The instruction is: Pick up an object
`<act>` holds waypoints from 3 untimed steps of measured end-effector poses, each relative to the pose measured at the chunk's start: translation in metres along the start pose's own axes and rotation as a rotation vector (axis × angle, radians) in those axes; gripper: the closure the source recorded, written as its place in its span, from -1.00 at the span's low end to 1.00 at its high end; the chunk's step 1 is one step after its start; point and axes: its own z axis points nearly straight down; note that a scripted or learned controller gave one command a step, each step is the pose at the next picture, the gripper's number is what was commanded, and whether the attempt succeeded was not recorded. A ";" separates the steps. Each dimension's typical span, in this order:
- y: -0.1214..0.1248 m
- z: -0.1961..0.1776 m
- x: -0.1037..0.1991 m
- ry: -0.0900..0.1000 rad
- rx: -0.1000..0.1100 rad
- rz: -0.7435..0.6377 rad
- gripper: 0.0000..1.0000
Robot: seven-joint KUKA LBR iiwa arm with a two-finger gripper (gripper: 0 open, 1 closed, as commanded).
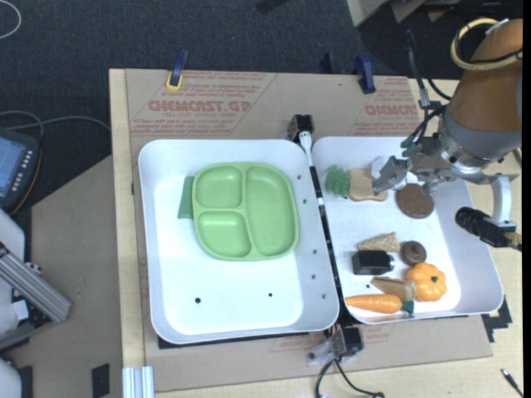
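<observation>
The table (249,98) carries two white bins. The left bin (166,288) holds a green divided plate (246,211). In the right bin (477,259), at twelve o'clock, the jaws (388,175) hover over a tan object (363,187); whether they're open, I cannot tell. An orange pumpkin (426,280) and carrot (373,303) lie at six o'clock.

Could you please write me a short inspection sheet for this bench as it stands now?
Surface: cardboard-covered bench bearing left bin and right bin.
Job's things: in right bin, pumpkin, carrot, brown disc, black block, green sprig.
Clutter: green divided tray in left bin.
Grippers: pincer low over right bin's far side; grip unclear.
Cables: wires at near edge.
Surroundings: dark carpet; clamps at far edge.
</observation>
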 end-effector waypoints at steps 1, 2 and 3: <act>0.006 0.060 0.005 0.002 0.007 0.000 -1.00; 0.006 0.103 0.006 0.002 0.007 0.000 -1.00; 0.006 0.130 0.007 0.001 0.005 0.000 -1.00</act>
